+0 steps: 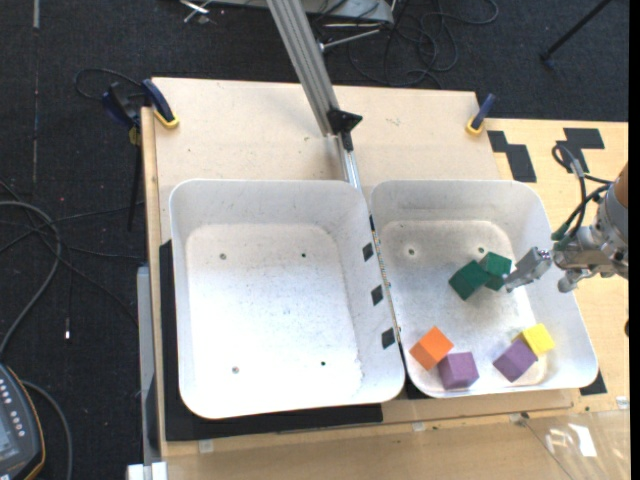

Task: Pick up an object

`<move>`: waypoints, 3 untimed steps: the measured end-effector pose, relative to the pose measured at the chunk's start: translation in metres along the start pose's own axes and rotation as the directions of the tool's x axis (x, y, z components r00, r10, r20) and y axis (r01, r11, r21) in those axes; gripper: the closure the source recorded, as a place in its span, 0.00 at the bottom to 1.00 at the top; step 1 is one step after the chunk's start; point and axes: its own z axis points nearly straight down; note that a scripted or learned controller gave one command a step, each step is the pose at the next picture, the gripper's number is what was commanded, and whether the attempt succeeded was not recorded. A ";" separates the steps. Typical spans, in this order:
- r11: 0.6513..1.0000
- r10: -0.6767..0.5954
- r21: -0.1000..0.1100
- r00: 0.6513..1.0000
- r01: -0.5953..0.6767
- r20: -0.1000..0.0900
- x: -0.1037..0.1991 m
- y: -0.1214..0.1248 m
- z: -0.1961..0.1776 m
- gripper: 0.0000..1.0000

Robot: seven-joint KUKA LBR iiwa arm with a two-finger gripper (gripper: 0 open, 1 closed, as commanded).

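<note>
Two white bins sit side by side on the bench: the left bin point(265, 298) and the right bin point(470, 208). The right bin holds six blocks: two green blocks point(480, 273) touching each other near its middle, an orange block point(432, 347) and a purple block point(458, 369) touching at the front left, and a second purple block point(514, 360) just beside a yellow block point(538, 340) at the front right. One arm point(610, 238) reaches in from the right edge over the right bin's right wall, its wrist held roughly level. The gripper point(545, 268) points left toward the green blocks, one finger tip just beside them; the fingers look spread apart with nothing between them.
</note>
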 end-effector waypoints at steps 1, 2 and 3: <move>1.000 -0.003 -0.001 1.000 0.003 0.001 0.035 0.051 0.156 0.00; 1.000 0.002 0.018 1.000 -0.002 -0.005 0.023 0.096 0.153 0.00; 1.000 -0.001 0.015 1.000 0.001 -0.003 0.024 0.095 0.144 1.00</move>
